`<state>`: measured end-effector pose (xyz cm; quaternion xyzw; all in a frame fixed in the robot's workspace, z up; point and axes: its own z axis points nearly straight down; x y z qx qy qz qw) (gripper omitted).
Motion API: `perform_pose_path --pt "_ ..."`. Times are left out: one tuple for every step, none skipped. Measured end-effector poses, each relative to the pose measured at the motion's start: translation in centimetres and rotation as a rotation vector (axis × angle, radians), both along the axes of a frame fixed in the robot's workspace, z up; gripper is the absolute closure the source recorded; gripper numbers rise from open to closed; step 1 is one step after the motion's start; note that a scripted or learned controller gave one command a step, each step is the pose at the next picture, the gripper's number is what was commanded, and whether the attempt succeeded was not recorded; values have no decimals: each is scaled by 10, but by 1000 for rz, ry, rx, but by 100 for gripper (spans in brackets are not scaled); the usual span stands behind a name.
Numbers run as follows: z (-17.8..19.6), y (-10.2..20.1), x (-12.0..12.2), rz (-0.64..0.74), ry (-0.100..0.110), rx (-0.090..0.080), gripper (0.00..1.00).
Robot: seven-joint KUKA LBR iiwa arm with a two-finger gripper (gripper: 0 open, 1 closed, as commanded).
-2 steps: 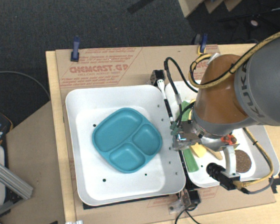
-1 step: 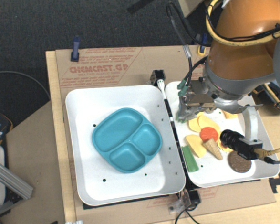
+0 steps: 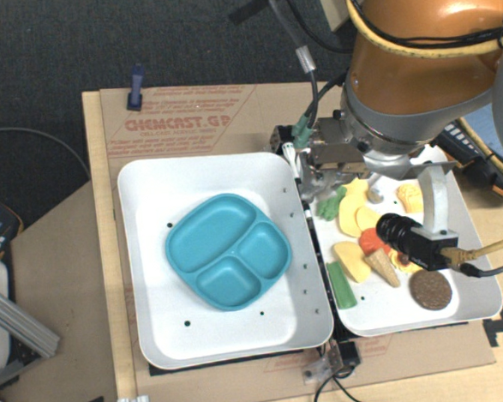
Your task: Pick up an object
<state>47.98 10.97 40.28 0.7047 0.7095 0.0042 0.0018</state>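
Now the tool hangs over the right bin, among play food; whether it grips I cannot tell. I think it should go straight down on one separate piece, like the brown disc.

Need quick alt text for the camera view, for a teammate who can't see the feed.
The arm reaches from the right over the right bin, which holds a jumble of small toy food pieces and a brown disc. The left bin holds a blue divided plate.
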Motion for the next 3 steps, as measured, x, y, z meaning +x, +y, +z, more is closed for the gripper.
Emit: perform_pose_path --pt "57 17 0 -3 0 0 100" --pt "-60 55 -2 -3 21 -7 100" --pt "117 23 8 -8 -14 3 100"
